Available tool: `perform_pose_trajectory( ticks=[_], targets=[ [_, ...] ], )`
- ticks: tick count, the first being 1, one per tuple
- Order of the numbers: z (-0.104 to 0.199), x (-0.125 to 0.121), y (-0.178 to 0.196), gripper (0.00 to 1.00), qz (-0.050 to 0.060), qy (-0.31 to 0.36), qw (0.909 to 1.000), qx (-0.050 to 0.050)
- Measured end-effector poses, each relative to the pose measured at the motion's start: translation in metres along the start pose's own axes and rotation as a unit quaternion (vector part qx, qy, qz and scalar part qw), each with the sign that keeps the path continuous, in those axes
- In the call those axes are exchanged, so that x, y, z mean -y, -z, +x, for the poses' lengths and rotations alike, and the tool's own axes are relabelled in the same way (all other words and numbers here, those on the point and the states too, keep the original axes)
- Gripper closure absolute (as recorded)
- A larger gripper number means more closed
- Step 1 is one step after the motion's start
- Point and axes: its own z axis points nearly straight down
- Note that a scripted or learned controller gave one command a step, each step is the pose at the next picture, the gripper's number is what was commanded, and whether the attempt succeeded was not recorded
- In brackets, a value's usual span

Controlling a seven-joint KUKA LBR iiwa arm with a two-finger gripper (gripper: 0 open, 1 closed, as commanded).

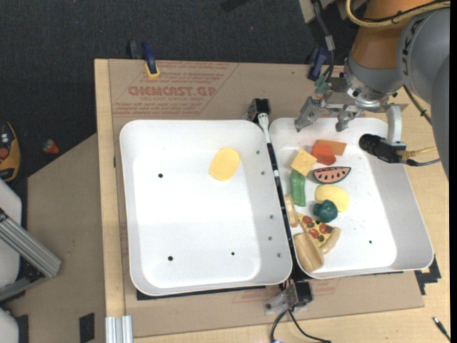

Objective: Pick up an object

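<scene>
Nearest the camera, a pizza slice [317,240] lies at the front of the right bin [389,227], heading a tight cluster: a teal ball [327,210], a lemon [333,196], a watermelon slice [332,174], a green pepper [297,188], a cheese wedge [303,161] and an orange block [328,148]. A yellow disc [225,163] sits alone in the left bin [143,234]. The gripper [327,114] hangs over the right bin's far edge, fingers spread apart and holding nothing. These toys look light, rigid and smooth; the orange block, nearest and flat-sided, appears the safest hold, taken across its short sides.
</scene>
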Motion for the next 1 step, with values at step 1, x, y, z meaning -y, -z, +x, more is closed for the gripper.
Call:
perform_pose_trajectory(
  ticks=[1],
  targets=[
    [-0.0555, 0.043, -0.1094, 0.0, -0.002, -0.008, 1.0, 0.0]
  ],
)
